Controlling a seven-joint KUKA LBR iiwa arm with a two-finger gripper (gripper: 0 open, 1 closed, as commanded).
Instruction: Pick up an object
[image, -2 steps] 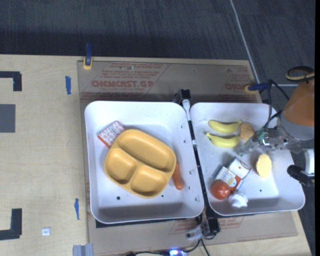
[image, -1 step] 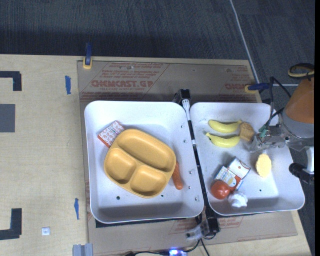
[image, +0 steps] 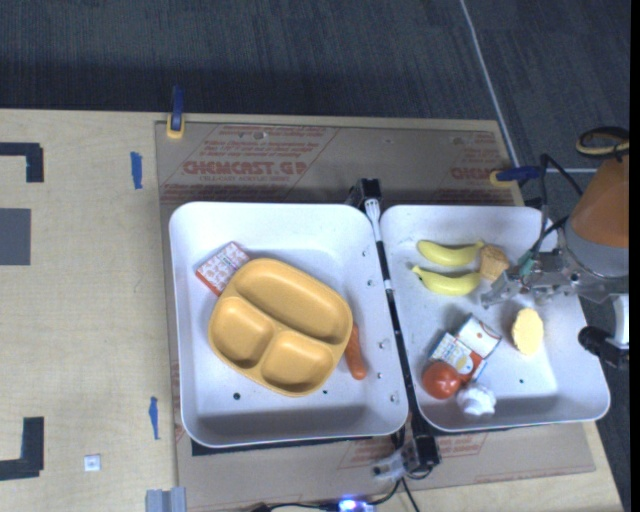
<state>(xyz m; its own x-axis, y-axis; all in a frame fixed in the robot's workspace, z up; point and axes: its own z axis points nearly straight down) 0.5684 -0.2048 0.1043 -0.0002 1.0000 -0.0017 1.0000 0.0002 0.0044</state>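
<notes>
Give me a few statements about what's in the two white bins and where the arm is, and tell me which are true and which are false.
1. The yellow three-compartment plastic tray lies in the left white bin. True.
2. Two yellow bananas lie in the left bin. False: they lie in the right white bin, near its far edge.
3. The end effector is over the right bin, beside the small yellow lemon-shaped object. True.
4. The round red tomato-like object sits on the yellow tray. False: it is in the right bin, next to a small red-and-white carton.
5. An orange carrot-shaped object lies along the tray's right side. True.
</notes>
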